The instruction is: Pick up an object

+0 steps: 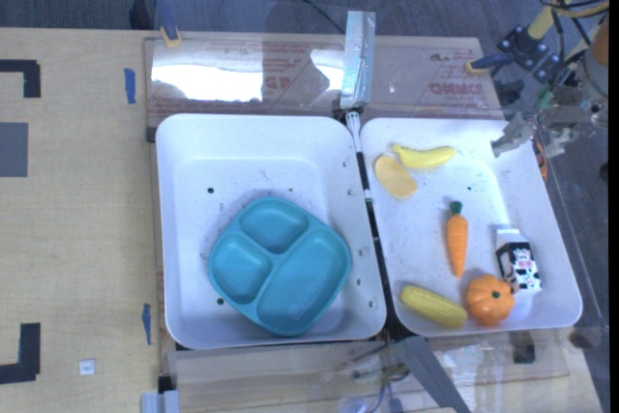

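The right bin holds a yellow banana, a pale yellow slice, an orange carrot, a yellow corn cob, an orange fruit and a small black-and-white carton. My gripper hangs over the far right rim of this bin, above and to the right of the banana. It touches none of the objects. Cables and the wrist crowd the view around it.
The left bin holds a teal divided plate toward its near side. A clear plastic panel and a metal bracket stand behind the bins. A pale wooden bench top lies to the left.
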Robot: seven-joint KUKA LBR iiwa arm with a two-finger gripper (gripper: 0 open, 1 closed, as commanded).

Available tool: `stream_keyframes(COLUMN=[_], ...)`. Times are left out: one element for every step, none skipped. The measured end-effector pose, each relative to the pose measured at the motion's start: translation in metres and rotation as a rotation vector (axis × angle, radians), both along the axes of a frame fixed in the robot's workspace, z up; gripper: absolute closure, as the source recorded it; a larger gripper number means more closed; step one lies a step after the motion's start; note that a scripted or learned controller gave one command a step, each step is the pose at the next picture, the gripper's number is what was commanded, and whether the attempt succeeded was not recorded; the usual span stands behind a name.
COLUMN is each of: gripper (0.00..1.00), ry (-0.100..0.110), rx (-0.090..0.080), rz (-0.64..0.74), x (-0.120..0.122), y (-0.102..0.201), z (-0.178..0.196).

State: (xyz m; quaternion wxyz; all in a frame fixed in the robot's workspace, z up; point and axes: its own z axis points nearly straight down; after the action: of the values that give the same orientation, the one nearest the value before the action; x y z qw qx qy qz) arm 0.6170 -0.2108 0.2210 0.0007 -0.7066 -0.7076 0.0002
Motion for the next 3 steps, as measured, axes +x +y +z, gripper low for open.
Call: stream_keyframes(gripper=[0.0,0.0,1.0], ry=[0.003,-0.008,-0.015], rx=[0.001,-0.003,-0.006], rz=[0.175,0.24,0.236], x=[-0.058,-0.082,-0.08], y=[0.02,0.071,0.069], z=[-0.058,-0.134,-0.122])
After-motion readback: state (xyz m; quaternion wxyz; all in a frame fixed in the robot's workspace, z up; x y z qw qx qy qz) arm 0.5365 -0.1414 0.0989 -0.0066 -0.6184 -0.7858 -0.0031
